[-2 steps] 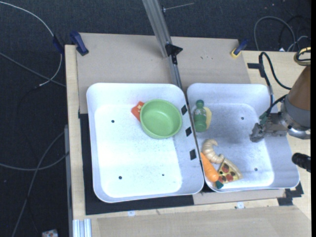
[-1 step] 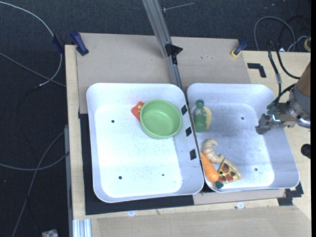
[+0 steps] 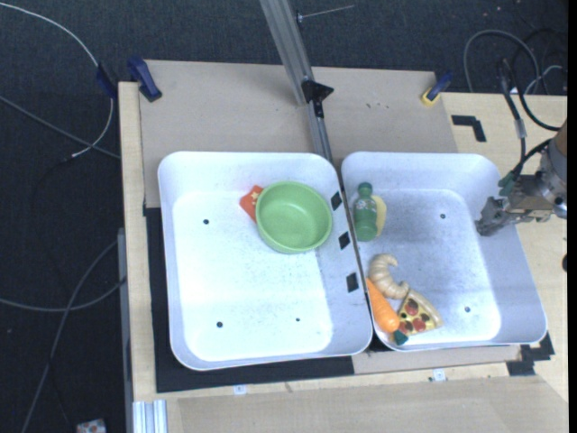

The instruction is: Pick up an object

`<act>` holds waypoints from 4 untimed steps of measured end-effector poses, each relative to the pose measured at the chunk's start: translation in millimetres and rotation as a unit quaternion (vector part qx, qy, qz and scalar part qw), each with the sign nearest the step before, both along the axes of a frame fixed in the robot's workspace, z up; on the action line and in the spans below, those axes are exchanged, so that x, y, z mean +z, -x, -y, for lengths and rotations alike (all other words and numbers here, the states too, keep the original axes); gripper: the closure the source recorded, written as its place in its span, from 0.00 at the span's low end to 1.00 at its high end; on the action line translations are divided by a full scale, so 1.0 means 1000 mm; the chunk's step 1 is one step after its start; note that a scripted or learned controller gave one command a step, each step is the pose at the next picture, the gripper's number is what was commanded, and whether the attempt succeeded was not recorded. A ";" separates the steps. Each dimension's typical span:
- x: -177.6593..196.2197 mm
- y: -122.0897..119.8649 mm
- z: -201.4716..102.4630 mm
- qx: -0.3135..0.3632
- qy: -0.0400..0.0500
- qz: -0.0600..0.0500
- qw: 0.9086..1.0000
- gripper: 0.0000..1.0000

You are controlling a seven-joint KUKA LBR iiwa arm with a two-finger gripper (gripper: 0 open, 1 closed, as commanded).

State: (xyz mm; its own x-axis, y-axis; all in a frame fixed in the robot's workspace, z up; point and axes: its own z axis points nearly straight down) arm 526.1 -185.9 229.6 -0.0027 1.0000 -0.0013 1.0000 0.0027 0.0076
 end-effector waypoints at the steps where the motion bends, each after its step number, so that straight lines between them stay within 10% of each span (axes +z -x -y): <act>1: -0.008 -0.020 -0.048 0.002 -0.001 -0.002 1.000 1.00; 4: -0.007 -0.081 -0.198 0.001 -0.002 -0.003 1.000 1.00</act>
